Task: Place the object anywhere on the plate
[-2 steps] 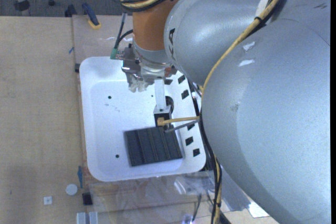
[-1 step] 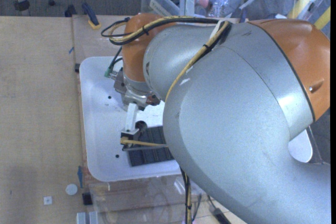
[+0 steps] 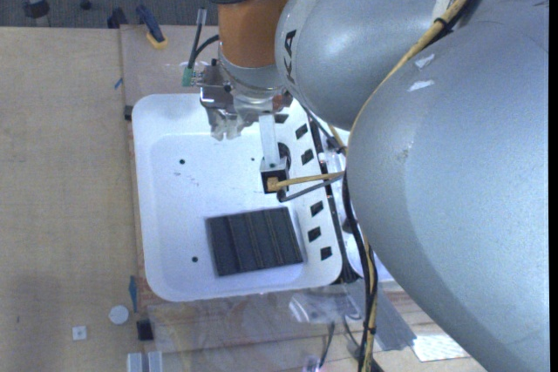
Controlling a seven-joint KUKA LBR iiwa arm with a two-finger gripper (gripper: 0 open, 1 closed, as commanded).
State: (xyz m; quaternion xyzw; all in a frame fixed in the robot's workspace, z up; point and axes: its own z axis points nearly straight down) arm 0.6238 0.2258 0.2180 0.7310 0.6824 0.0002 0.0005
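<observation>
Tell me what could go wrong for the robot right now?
1. The hand sits over the far edge of the white bin, apart from the dark ridged plate near the front. Anything let go here would likely miss it.
2. I can't see any object at the hand, so the pick may have failed.
3. The yellow cable and the big grey arm hang low over the bin and could brush its rim.

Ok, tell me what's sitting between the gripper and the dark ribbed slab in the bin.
Nothing visible. The gripper hangs over the far end of the white bin, the dark ribbed slab lies flat at its near end, and between them is bare bin floor with only small dark specks.
</observation>
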